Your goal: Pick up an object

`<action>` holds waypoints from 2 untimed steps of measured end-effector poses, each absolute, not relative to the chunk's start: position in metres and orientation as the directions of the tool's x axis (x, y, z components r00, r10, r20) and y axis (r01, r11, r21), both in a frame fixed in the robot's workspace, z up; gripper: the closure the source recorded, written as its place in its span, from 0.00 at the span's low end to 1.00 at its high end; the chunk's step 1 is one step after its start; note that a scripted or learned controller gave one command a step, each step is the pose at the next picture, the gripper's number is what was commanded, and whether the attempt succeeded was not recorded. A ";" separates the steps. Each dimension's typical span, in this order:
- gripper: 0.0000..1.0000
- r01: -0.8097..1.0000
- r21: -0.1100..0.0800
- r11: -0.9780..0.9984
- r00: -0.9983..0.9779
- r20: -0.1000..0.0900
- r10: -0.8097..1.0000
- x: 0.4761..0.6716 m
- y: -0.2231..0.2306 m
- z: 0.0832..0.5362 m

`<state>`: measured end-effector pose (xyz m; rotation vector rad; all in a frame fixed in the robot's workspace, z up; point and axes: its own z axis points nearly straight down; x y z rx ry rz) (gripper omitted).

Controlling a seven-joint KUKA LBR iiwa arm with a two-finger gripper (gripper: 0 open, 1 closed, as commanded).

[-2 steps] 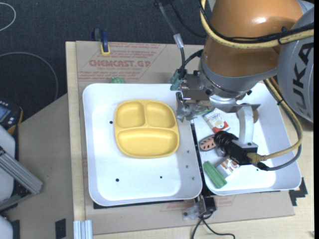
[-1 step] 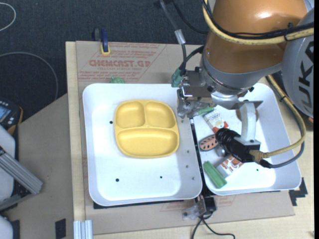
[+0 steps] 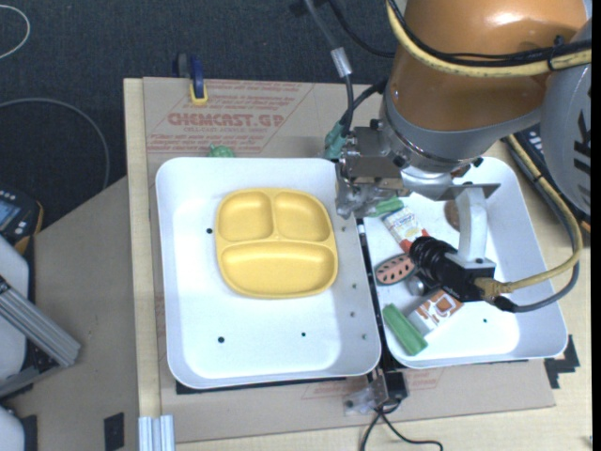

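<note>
yellow tray in left bin

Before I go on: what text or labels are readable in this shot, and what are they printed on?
"CHEMCAST GP", large red letters on the brown board behind the white bins.
Smaller red lines above and below that word on the same board: too blurred to read.
Small tube and small printed box in the right bin: printing too small to read.
</note>
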<state>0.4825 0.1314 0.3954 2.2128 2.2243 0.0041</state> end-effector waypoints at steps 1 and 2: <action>1.00 1.000 0.006 0.007 -0.007 -0.001 1.000 0.483 0.132 0.406; 1.00 1.000 0.007 0.008 -0.008 -0.002 1.000 0.483 0.133 0.416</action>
